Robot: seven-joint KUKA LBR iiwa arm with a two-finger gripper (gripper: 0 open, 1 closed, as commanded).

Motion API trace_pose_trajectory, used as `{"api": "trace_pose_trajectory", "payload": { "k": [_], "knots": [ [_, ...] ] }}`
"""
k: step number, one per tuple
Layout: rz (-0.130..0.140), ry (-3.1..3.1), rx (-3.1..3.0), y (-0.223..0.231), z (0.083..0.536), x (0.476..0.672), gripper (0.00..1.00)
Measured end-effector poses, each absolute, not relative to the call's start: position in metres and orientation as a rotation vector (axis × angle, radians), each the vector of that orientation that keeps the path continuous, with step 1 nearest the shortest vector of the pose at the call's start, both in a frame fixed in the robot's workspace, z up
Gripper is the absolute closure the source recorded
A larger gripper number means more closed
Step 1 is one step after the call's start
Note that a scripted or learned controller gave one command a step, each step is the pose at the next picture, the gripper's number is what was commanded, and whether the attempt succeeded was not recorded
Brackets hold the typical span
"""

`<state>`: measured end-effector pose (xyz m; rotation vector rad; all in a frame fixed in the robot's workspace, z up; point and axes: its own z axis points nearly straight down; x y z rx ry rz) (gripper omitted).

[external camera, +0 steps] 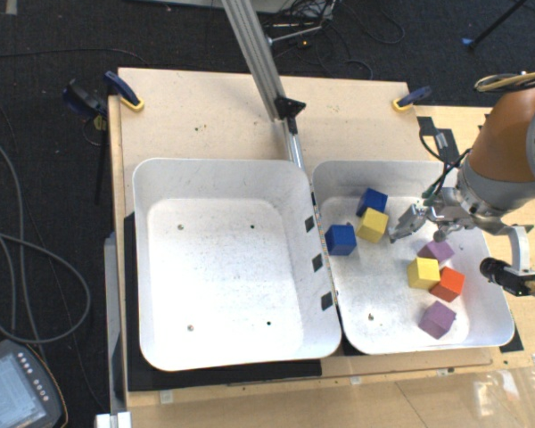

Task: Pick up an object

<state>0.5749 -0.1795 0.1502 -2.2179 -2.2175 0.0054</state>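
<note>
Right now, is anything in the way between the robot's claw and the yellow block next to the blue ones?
Nothing visible is. The gripper sits just right of the yellow block in the right bin, with only bare white floor between them. A blue block touches it from behind, and another blue block lies on its far left.

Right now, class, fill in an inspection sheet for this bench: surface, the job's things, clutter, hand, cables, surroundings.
Surface: pale wooden bench bearing two shallow white bins, the left bin and the right bin.
Job's things: seven blocks in the right bin: two blue, two yellow, two purple, one orange.
Clutter: dark specks on the left bin's floor.
Hand: hand low over the right bin beside the upper yellow block; no block seen between its fingers.
Cables: black cables on the floor at left; more at the top.
Surroundings: dark carpet, clamps at the bench's corners, a slanted metal pole.
</note>
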Motion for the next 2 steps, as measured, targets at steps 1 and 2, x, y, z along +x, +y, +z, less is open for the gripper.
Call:
{"api": "trace_pose_trajectory", "payload": {
  "k": [1, 2],
  "knots": [
    [-0.015, -2.237, -2.233, -0.1806, 0.1236, 0.5810, 0.00],
    [-0.016, -2.237, -2.237, -0.1811, 0.1322, 0.5815, 1.00]
  ]
}}
